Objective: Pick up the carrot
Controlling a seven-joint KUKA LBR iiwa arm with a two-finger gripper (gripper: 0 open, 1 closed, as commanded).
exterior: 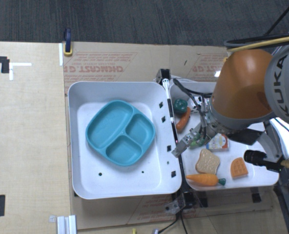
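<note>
My arm [244, 84] hangs over the right bin [261, 179]; the left bin [81, 179] holds a blue divided plate [120, 132]. The carrot [202, 179] lies at the right bin's near edge. My jaws' state I cannot tell.

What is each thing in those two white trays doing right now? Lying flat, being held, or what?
Blue divided plate: lying flat in the left bin, nothing on it.
Carrot: lying on its side at the right bin's near edge, untouched.
Second carrot: lying tilted by the divider.
Bread slice: lying flat.
Waffle: lying flat.
Gripper: low over the right bin, apart from the near carrot.
</note>
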